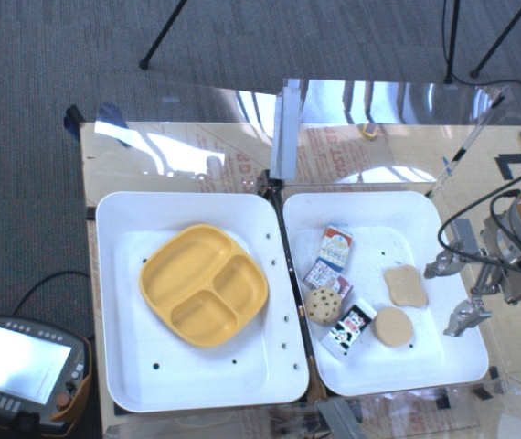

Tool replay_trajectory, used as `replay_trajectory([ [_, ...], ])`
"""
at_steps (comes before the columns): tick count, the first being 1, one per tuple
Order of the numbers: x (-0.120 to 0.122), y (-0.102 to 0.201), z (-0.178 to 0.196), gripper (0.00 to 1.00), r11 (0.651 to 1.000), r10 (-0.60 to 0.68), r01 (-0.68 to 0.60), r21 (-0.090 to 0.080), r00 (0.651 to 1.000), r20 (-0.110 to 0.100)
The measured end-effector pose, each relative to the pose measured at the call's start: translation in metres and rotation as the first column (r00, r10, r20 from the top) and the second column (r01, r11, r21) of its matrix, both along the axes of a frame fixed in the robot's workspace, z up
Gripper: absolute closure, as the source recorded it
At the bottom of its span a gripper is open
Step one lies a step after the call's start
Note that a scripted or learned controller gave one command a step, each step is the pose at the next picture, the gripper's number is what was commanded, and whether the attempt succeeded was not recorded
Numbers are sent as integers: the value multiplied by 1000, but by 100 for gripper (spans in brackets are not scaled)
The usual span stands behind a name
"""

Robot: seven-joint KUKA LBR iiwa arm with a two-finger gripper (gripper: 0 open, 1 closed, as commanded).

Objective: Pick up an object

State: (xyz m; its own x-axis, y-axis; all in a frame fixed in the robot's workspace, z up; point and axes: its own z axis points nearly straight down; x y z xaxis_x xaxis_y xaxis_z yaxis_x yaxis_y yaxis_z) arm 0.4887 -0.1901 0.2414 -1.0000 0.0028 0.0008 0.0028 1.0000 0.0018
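The right bin (381,210) holds several small items: a red and white carton (334,247), a small purple packet (324,276), a round cookie (323,305), a black and white cow-pattern carton (348,328), a tan toast slice (406,287) and a round tan biscuit (393,326). My gripper (458,292) hangs over the right edge of this bin, right of the toast slice. Its two fingers stand apart with nothing between them. One fingertip (441,267) is toward the back and the other fingertip (460,323) toward the front.
The left bin (123,236) carries a yellow divided plate (204,284). A metal post (282,140) rises behind the bins' joint. Black cables (466,213) loop beside the arm at the right. A teach pendant (25,366) lies at lower left on the floor.
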Motion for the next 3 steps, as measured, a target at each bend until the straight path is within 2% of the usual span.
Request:
replay_trajectory([
  [1, -15, 37, -124, 0, 924, -383, 383, -2, 923, -11],
  [2, 16, 85, -154, 0, 781, -624, 624, -5, 781, 3],
  [3, 17, 79, -142, 100, 780, -625, 626, -11, 780, 14],
])
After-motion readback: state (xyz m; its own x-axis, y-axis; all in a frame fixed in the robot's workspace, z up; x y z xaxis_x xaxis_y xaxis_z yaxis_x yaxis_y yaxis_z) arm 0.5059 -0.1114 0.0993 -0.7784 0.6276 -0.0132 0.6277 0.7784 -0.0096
